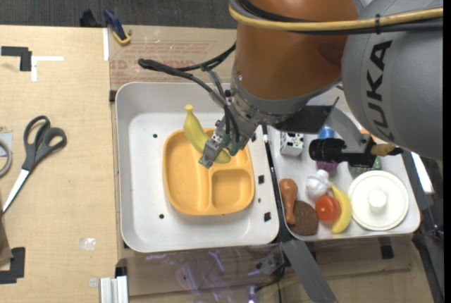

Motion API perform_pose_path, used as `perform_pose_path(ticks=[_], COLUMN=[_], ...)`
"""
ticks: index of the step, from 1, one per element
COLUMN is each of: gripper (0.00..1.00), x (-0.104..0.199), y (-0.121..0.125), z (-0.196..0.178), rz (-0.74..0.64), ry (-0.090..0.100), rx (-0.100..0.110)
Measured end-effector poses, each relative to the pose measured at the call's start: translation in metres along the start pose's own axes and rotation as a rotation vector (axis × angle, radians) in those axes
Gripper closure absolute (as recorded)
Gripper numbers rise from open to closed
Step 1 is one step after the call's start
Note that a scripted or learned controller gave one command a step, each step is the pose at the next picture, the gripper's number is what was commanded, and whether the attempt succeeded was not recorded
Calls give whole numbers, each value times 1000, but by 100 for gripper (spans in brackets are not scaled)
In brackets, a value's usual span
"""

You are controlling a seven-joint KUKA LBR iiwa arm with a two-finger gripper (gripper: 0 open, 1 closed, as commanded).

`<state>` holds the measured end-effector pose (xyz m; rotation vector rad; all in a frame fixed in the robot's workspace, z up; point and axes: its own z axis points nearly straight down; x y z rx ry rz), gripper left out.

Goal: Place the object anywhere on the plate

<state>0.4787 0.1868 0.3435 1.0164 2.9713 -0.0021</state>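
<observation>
**Banana over the plate, release to be done cleanly**

My claw hangs just above the upper edge of the yellow divided plate, near the middle of the frame, and the banana sits between my fingers, which are clamped on its lower end. The fruit points up and left from my grip, its stem tip past the plate's upper rim and over the bare floor of the left bin. Part of it appears to lie over the plate's big left compartment already.

To do this well, I judge I should shift a little toward the lower left of the frame, so that the whole banana stands over the plate and not half across the rim, then come low before letting go. Dropped from height, a curved fruit may roll or tip off the edge into the bin. The divider ridge is another risk: landing across it could leave the banana rocking.

My arm reaches in from the right, its broad orange band filling the upper middle of the frame, wrist bent downward, cables trailing off toward the upper left.
</observation>
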Motion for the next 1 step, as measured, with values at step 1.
perform_pose_path(ticks=[1], gripper=[0], x=[0], y=[0], z=[0], rz=[-1], ry=[0], rx=[0])
